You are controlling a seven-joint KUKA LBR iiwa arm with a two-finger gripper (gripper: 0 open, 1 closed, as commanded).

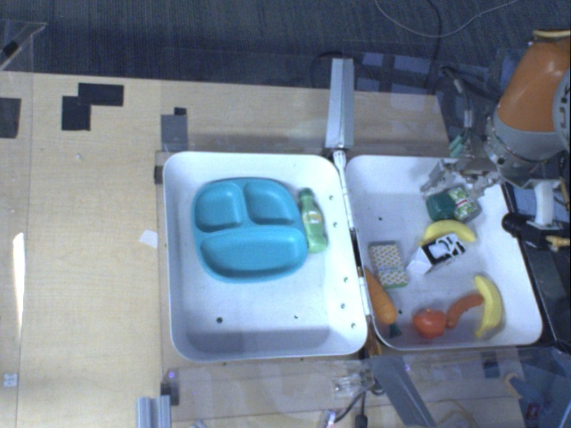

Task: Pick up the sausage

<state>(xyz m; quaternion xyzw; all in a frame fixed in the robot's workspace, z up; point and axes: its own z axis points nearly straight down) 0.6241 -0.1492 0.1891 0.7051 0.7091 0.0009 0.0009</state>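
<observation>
Sausage [463, 308] comes first, because it lies near the front of the right bin [526, 266]. It is reddish orange and a bit bent. Its left end touches a red tomato [430, 323]. Its right end is just beside a yellow banana [488, 306]. An orange carrot [382, 300] lies by the left wall of that bin, close to the front corner.

A little farther back is a small pad with tiny squares [389, 264]. Next to it is a black and white block [442, 251]. A second banana [448, 231] curves just behind the block, touching it. Behind that sits a green can [452, 205].

The end effector [461, 173] hangs over the back of the right bin, right above the green can. Its fingers are spread apart a little and nothing is between them. It is well apart from the sausage. The grey arm with its orange band [533, 87] comes in from the right.

The left bin [178, 266] holds a blue plate with three parts [248, 230]. A light green bottle [312, 221] lies along the plate's right side, touching it. Both bins sit side by side on the wooden bench [80, 266].
</observation>
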